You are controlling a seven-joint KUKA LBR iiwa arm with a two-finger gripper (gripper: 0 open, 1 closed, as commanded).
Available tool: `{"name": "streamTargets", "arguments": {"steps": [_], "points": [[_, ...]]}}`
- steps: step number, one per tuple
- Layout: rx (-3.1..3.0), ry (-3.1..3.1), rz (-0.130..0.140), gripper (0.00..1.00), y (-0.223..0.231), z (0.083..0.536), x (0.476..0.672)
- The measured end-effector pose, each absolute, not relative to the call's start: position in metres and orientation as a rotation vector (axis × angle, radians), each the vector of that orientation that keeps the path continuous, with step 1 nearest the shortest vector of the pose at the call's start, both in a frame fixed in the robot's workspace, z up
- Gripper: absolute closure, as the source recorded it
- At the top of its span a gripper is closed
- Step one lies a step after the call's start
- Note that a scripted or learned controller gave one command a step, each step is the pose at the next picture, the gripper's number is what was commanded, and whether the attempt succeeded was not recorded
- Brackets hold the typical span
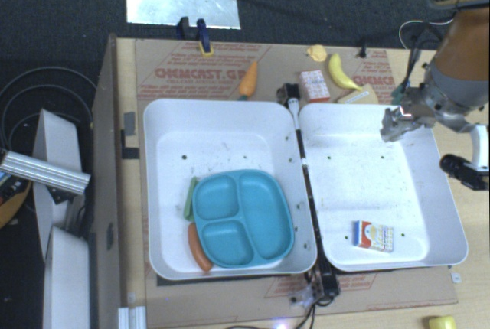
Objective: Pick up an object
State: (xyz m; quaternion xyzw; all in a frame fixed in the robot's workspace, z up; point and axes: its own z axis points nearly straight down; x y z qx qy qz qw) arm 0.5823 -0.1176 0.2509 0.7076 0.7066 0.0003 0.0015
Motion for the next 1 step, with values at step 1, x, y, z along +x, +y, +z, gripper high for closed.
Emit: {"name": "streamTargets", "arguments": {"steps": [1], "points": [[2.215, 2.224, 0.003, 1.0, -0.1215, 0.2653, 0.5955]]}}
